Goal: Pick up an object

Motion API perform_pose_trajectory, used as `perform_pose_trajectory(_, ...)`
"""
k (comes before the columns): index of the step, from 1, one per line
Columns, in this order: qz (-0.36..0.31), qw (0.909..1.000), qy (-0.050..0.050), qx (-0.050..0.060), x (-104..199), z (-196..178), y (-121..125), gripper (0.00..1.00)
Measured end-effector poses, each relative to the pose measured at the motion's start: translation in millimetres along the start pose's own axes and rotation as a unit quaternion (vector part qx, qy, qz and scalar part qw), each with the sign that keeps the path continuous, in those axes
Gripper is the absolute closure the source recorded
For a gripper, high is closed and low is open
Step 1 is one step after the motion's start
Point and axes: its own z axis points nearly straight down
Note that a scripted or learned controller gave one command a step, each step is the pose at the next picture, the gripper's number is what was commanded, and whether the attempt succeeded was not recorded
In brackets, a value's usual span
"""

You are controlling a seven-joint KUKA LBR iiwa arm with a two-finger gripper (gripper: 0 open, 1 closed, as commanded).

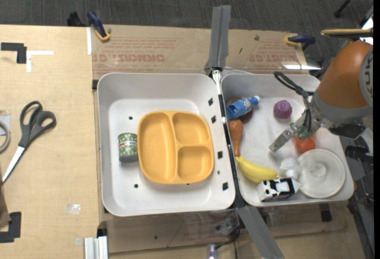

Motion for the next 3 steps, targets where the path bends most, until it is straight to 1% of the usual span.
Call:
perform_pose_trajectory(1, -0.043, 0.9991, 0.0, -0.001, -99.4, -2.8, 55.3, 0.0)
perform_pose_trajectory(2, -0.045, 0.999, -0.005, -0.003, -100.3, -14.5, 57.4, 1.0)
perform_pose_trajectory(3, 0.062, 0.9981, -0.001, -0.001, -22.3, -170.5, 98.7, 1.0)
